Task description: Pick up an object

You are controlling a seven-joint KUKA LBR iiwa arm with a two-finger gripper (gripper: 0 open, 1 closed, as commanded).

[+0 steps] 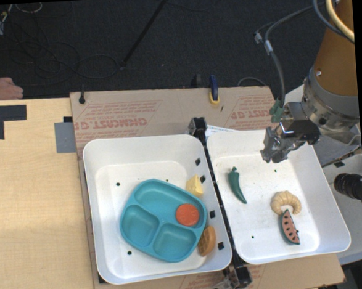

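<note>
Tool [273,153] over right bin [336,235], upper edge; too small and dark to tell its state. Arm cut off at frame right. Green pepper [236,184] just below-left of tool; croissant [286,202] and watermelon slice [290,227] further below.

A: Surroundings, top of view?
B: Dark black carpeted floor [130,39], with thin black cables [70,62] trailing across it.
A: Work surface?
B: Pale wooden tabletop [31,213] at left, carrying dark grey rectangular patches [9,119]. A brown cardboard sheet [148,112] with red printed lettering lies over it, held at its far edge by a blue and yellow clamp [213,89].
A: Light?
B: Even, with soft shadows.
</note>
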